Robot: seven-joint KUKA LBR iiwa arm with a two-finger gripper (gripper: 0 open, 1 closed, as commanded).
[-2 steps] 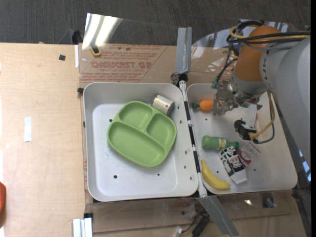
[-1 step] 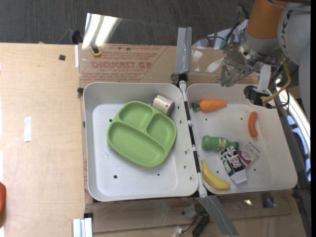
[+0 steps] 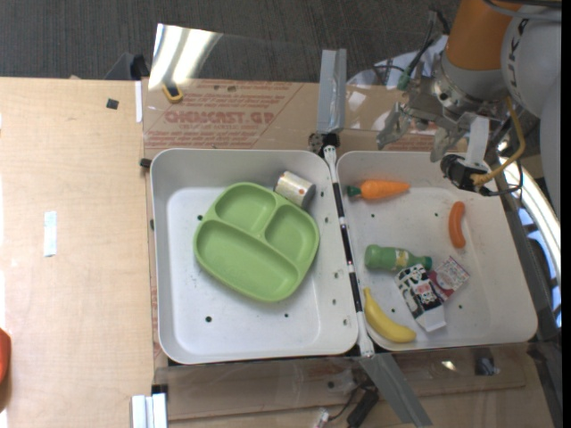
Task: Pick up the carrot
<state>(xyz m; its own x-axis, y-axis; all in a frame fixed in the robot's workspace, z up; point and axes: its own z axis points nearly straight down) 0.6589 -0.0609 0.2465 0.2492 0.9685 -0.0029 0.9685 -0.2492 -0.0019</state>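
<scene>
I watch the end effector [image 3: 421, 130] hang with its fingers spread and nothing between them above the right bin's [image 3: 526, 279] far edge, placed, I judge, for a descent. The carrot [image 3: 384, 189] lies free on that bin's floor near its back left corner, leafy end toward the divider, well apart from the sausage [image 3: 458, 225] and green bottle [image 3: 396, 259].
</scene>
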